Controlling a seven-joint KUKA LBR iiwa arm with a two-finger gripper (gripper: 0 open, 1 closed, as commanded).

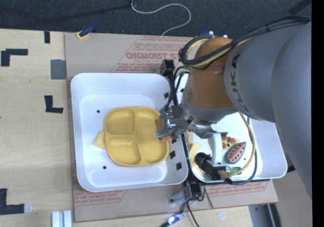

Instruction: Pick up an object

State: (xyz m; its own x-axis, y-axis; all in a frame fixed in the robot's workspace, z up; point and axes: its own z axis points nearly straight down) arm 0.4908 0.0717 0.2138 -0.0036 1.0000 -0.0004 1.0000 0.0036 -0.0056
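Over the left bin (86,94), the gripper (166,126) sits at the right rim of the yellow divided plate (132,136) (finger state impossible to tell), plate extending leftward

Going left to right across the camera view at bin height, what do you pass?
Left bin's white wall → yellow divided plate → hand at the plate's right edge → orange wrist band → small reddish patterned item in the right bin.
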